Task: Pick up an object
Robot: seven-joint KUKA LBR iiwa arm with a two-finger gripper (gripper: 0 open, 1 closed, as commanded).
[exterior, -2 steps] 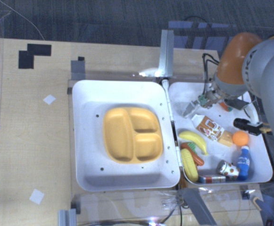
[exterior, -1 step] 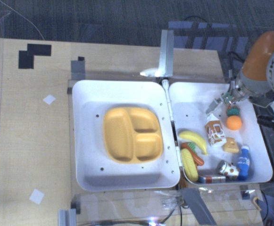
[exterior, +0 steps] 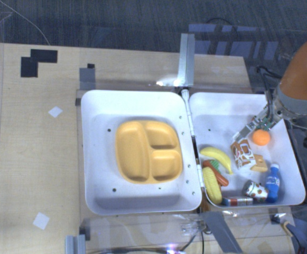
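Nearest the camera, bottom edge of the right bin (exterior: pixel 296 157): a small can (exterior: pixel 255 190) lying on its side, a blue bottle (exterior: pixel 272 182) just beside it to the right, and a dark marker-like stick (exterior: pixel 236 200) along the front wall. Left of those, a corn cob (exterior: pixel 212 184) leans against the divider side, a red-orange carrot-like piece (exterior: pixel 217 174) touching it, and a banana (exterior: pixel 217 157) just above both. Mid bin: a white and brown patterned carton (exterior: pixel 242 153), tilted, with a tan wedge (exterior: pixel 259 166) just beside its lower right. An orange ball (exterior: pixel 261 137) sits close to the carton's upper right. The gripper (exterior: pixel 247 135) comes down at a slant from the right, its tip low over the carton's top edge and just left of the ball; jaws look parted a little, nothing seen clamped between them, contact with the carton cannot be told. Left bin (exterior: pixel 95 142) holds a yellow divided tray (exterior: pixel 148 151), flat, roughly centred, well apart from the toys. Farther back, the arm's orange band (exterior: pixel 304 73) sits above the right bin's far corner. Wooden counter (exterior: pixel 31 142) runs around both bins, black tape marks (exterior: pixel 37 61) at its far left, a metal bracket (exterior: pixel 186 60) behind the gap between bins.
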